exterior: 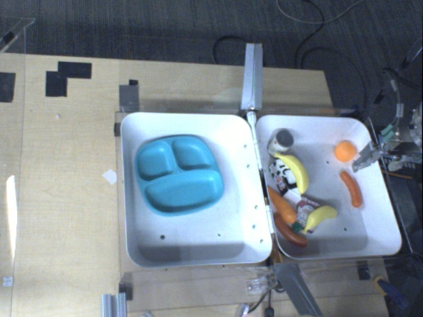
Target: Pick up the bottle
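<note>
White right-hand bin (pixel 383 233) holds the bottle (pixel 283 140); gripper (pixel 367 157) at its rim, state unclear.

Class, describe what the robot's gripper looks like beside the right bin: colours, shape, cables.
The gripper is pale grey metal, slim and angular. Thin dark cables loop around the parts behind it, which carry a small greenish spot and a hint of orange lower down. Any finer markings are too blurred to read.

Blue divided tray (pixel 178 174) in left bin (pixel 192 253); orange ball (pixel 345 151), sausage (pixel 351 189) in right bin (pixel 377 233).
</note>
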Robot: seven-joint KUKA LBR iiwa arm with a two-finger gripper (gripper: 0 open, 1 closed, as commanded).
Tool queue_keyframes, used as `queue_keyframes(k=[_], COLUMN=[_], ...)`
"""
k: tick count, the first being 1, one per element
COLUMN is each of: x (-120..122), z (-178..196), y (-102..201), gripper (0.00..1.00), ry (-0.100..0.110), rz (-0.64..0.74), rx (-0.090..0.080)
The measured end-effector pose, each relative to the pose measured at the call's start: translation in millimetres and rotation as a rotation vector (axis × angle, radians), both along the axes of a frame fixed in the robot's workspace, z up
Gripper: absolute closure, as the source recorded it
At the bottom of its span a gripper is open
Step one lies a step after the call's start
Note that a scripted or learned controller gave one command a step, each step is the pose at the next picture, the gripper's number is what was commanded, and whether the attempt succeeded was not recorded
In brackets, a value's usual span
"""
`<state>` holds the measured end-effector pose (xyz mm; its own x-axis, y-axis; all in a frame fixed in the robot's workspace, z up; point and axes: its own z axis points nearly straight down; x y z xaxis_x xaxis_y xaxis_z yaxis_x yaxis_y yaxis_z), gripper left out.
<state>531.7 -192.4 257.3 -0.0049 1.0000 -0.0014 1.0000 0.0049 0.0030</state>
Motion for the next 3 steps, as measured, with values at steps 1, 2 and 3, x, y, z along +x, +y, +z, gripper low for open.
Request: queue_keyframes(k=[1,2,3], x=[25,130,134], z=[-161,-170,-157], y=[-7,-3,-1], gripper=[0.00,0.00,1.00], ry=[0.007,0.000,-0.009], rz=[-0.602,-0.904,-0.892], rx=[0.010,0.003,0.005])
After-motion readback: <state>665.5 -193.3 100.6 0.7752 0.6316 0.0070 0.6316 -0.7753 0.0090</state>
